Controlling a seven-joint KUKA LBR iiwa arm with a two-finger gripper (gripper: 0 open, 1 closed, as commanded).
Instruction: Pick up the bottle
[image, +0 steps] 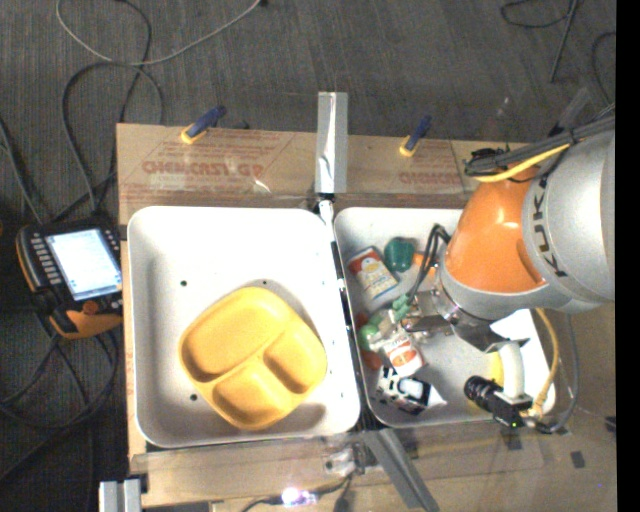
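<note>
- Dark carpet strewn with cables surrounds the bench (200, 160), whose brown top carries two shallow white bins side by side.
- A bottle (374, 275), white with a reddish label, lies on its side toward the far left of the right bin (440, 218), close to the wall shared with the left bin (160, 300).
- A second small bottle-like item (400, 350), white with a red label and a green end, lies nearer, in the middle left of that bin; which of the two the task means I cannot tell.
- Just beside the first bottle, on its right, sits a teal object (401, 250); a black and white item (402, 390) lies at the near left corner.
- The end effector (412, 318) sits low over the cluster between the two bottles, below the grey arm (575, 230) with its orange band; whether it is spread or closed, and whether it has anything, cannot be told from here.
- A yellow divided tray (253, 355) rests in the left bin, well apart from the work.
- Risks, as I judge them: the items crowd together, so a descent could close on the wrong one or on two at once; a round bottle lying flat may roll or squirt out of a pinch; the shared wall leaves little room on the left.
</note>
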